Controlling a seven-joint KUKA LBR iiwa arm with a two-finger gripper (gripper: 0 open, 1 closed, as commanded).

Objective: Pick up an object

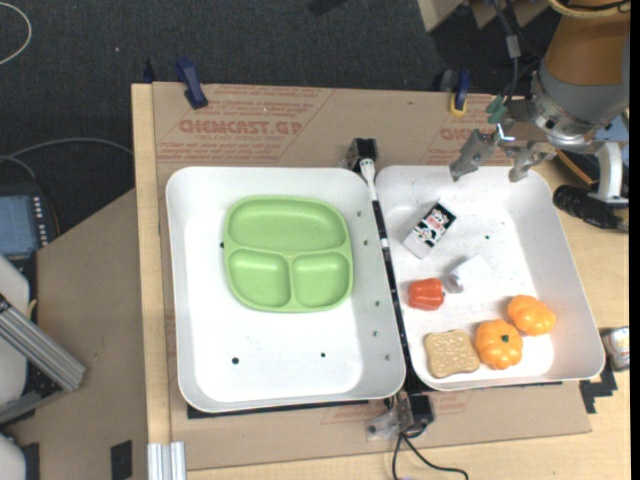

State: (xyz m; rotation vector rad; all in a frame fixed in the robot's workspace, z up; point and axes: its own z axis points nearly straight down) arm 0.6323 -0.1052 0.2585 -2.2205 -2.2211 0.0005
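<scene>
Your end effector (497, 160) hangs over the far edge of the right bin (565, 258), fingers spread apart, nothing between them. It sits up high, not yet down among the objects.

Candidates all lie in the right bin: a small milk carton (430, 228) lying tilted near the far-left part, a red pepper (426, 293) near the divider, a pale grey piece (462, 274) just beside the pepper, a toast slice (451, 352) at the near edge, and two orange pumpkins (499, 343) (530, 315) touching or nearly touching each other. The left bin (190, 298) carries only a green divided plate (288, 253).

Nearest target is the carton, so go for that. It lies well apart from the others, so you get clean finger room on both sides. Line the fingers across its narrow width, not along its length, and rotate the wrist to match its tilt before you descend. Come straight down, centre over it, close only once the fingers bracket it.

Risks, as a judgement: the carton looks light and could skid on the smooth bin floor if one finger touches first. Avoid the pumpkins; they are round and packed tight against the toast, so a grab there likely nudges neighbours.
</scene>
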